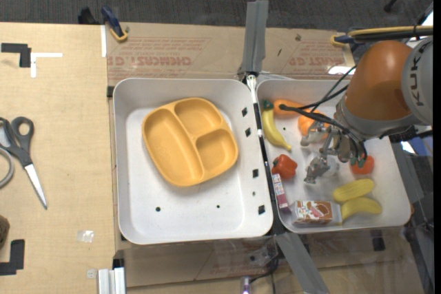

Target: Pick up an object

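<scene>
Banana hugs the bin's left wall — jaws (mid-bin) hover.

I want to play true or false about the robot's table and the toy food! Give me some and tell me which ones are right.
1. The yellow divided plate lies in the left bin. True.
2. The banana is on the plate. False: it lies in the right bin, near the wall between the bins.
3. The gripper hangs over the right bin. True.
4. The scissors are inside a bin. False: they lie on the wooden bench, left of both bins.
5. The snack box lies by the right bin's front edge. True.
</scene>
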Robot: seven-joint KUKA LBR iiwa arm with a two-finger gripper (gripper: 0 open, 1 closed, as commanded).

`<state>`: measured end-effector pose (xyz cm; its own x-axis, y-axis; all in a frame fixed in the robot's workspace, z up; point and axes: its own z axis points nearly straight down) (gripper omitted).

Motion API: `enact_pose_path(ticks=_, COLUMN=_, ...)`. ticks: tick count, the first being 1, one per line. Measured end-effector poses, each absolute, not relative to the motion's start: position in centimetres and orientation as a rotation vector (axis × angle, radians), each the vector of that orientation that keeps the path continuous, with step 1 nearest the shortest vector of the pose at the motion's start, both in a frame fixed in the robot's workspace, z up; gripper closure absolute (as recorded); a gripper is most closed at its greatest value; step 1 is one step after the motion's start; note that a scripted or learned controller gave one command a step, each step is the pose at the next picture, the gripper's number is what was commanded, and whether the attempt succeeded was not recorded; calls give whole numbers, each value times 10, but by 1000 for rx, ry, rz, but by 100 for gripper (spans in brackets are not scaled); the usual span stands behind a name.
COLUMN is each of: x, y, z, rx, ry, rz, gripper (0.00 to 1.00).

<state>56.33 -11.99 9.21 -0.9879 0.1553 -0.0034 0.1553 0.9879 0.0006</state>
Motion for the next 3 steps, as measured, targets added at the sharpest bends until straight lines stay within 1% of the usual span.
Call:
enact_pose_path(ticks=1, x=606, y=-98, z=94, rx=338, ry=3116, rz=-4, gripper=0)
enact_pose_path(ticks=2, x=616, y=-108, z=96, rx=832, ry=3015, rz=-13, gripper=0)
enact_pose_path(ticks=3, x=650, y=-148, z=94, rx=572, ry=3082, rz=-2, gripper=0)
